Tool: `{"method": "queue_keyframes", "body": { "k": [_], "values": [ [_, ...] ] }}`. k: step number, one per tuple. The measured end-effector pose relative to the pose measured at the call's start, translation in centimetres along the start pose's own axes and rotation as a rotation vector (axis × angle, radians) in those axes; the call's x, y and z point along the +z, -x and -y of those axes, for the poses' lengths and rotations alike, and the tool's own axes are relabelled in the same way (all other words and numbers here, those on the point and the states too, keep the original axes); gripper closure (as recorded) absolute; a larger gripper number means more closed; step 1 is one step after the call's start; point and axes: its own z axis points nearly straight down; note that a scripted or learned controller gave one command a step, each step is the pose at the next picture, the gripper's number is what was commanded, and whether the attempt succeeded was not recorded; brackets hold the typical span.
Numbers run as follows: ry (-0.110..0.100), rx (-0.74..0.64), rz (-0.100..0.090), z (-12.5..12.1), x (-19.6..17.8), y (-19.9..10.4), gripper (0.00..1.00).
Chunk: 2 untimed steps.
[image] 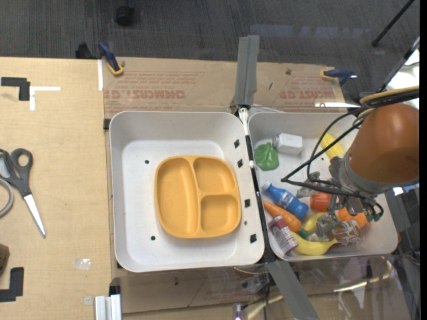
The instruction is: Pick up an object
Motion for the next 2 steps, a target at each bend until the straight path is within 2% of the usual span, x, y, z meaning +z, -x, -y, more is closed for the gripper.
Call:
{"method": "queue_keyframes", "body": {
  "k": [1, 2],
  "values": [
    [0.008, 0.162, -0.021, -2.7, 1.2, 0.4, 0.0],
    [0.008, 0.309, -0.027, 4.9, 1.4, 0.6, 0.0]
  ]
}}
